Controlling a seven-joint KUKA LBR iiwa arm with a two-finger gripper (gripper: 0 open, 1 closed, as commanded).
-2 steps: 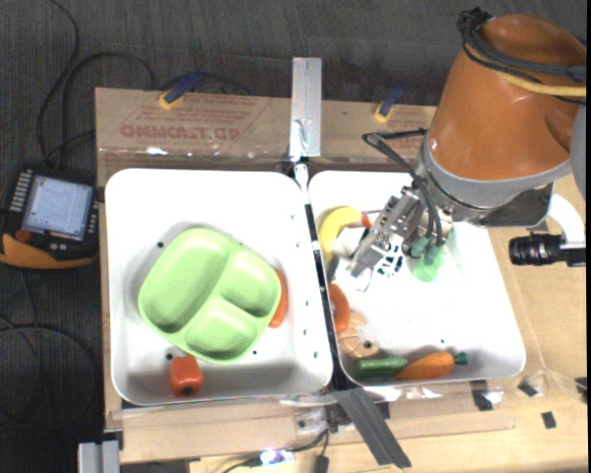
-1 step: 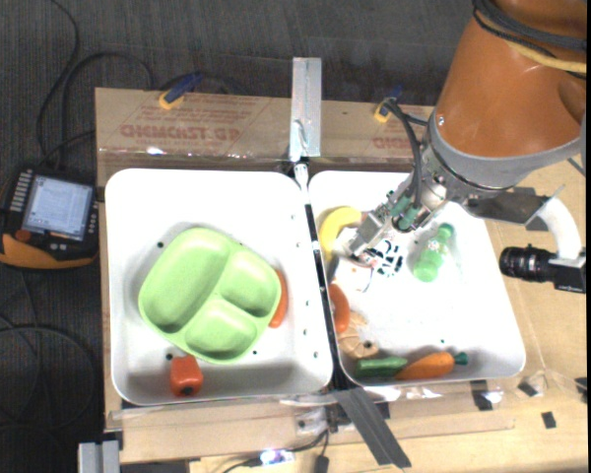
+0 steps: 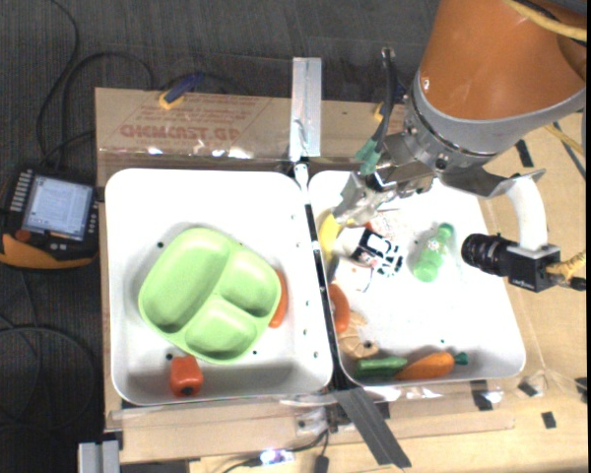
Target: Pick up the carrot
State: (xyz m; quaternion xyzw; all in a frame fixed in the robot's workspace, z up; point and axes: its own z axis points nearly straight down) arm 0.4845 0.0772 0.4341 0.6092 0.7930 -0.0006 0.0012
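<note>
1. While the grey two-finger gripper (image 3: 360,197) hangs over the right white bin (image 3: 492,313) at its upper left corner, I cannot tell whether it is open or gripping anything.
2. Along that bin's front wall lies the orange tapered carrot (image 3: 428,366), touching a dark green vegetable (image 3: 379,368).
3. Judging by this, the approach is still pending; next the arm must travel toward the front wall and descend over the carrot.

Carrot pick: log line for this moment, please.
carrot: right bin, near wall, untouched | gripper: above bin's far-left corner | grasp: none
</note>
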